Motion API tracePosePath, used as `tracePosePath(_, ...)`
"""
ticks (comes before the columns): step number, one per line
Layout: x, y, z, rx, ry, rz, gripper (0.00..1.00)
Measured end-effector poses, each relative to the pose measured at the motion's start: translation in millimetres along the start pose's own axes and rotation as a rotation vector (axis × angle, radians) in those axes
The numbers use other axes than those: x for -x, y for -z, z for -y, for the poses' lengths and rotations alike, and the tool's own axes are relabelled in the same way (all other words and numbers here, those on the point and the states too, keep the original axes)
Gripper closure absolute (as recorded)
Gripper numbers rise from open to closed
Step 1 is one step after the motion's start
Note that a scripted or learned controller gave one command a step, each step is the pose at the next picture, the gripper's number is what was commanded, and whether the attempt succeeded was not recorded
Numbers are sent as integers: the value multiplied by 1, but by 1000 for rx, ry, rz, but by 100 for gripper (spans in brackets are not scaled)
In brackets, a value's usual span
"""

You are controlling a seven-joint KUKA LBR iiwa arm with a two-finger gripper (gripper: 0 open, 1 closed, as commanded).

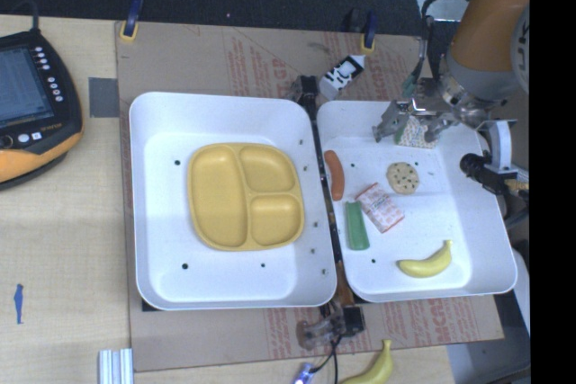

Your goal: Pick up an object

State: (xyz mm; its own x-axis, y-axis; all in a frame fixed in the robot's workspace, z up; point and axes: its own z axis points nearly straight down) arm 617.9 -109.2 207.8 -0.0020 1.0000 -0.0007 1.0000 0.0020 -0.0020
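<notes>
- Camera view: gripper (411,129) sits at 12 o'clock of the right bin (486,220), fingers spread apart w/ a small speckled object (413,135) between them; can't tell if it's actually gripped.
- Cookie (403,177) just off the gripper at 6 o'clock.
- Red-white packet (380,207) near bin ctr; green block (357,226) beside it at 8 o'clock.
- Sausage (335,174) at bin's 9 o'clock edge.
- Banana (426,262) at 6 o'clock.
- Left bin (162,193) holds yellow divided plate (245,195).
</notes>
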Motion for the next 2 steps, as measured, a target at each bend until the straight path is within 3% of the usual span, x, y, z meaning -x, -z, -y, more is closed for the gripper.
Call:
tracePosePath(1,69,-66,11,-4,1,1,0)
tracePosePath(2,102,-94,-38,-1,3,-1,0)
